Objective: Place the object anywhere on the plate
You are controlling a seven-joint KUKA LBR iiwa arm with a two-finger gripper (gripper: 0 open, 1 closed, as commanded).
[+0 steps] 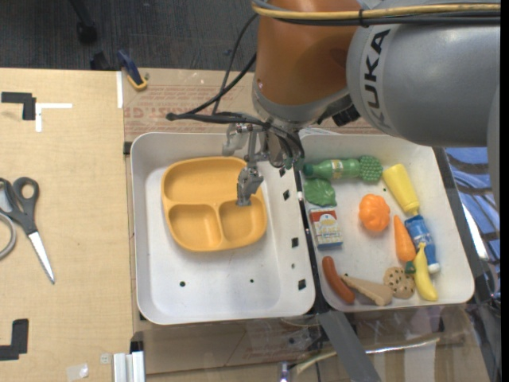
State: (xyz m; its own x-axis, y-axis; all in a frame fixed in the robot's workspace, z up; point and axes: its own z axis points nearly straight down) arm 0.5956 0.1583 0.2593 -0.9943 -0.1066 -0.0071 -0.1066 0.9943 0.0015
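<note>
Gripper [249, 188] over yellow plate [191, 205] right edge; finger state unclear, object unidentifiable.

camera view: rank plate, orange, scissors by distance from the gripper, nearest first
1. plate: directly under the gripper, in the left bin.
2. orange: in the right bin, to the gripper's right in the view.
3. scissors: on the bench outside the bins, at the view's far left.
</note>
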